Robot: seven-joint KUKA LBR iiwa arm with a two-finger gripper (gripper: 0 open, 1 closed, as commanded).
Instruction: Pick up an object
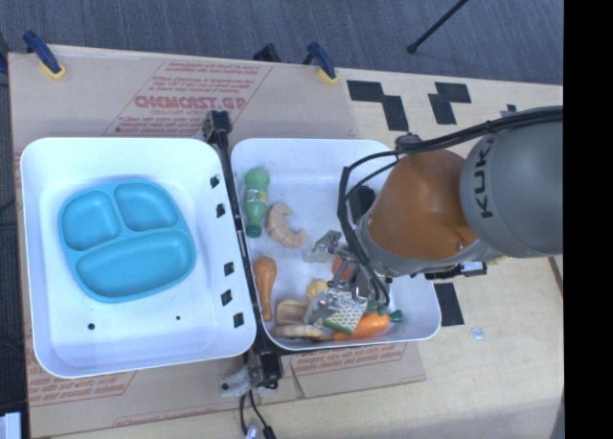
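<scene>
Two shallow white bins sit side by side on a cardboard-covered bench (316, 106). The left bin (48, 332) holds a blue divided plate (127, 239) with three compartments, lying flat toward the bin's far left part. The right bin (306, 154) holds the pile of toy food. A green bottle-like item (255, 199) lies along the bin's left wall near the top, a tan croissant-like pastry (284, 225) just beside it to the lower right, an orange gourd-shaped piece (264, 279) lower along the left wall, and a cluster of tan and yellow pieces (299, 317) at the bottom edge. An orange carrot with a green tip (375, 323) lies at the bottom right corner of the bin, touching the cluster. The grey arm (508, 188) with its orange band (421, 207) reaches in from the right and hangs over the right half of this bin, black cables looping around it. The gripper (342, 286) points down into the lower middle of the bin, right above the cluster and next to the carrot. Metal parts and something greyish-speckled crowd around its tip; too cluttered to tell whether the fingers are apart, together or clamped on anything. Blue-and-yellow clamps (43, 54) pin the cardboard at the far edge, and black markers (383, 102) are printed on the bench at the upper right.
</scene>
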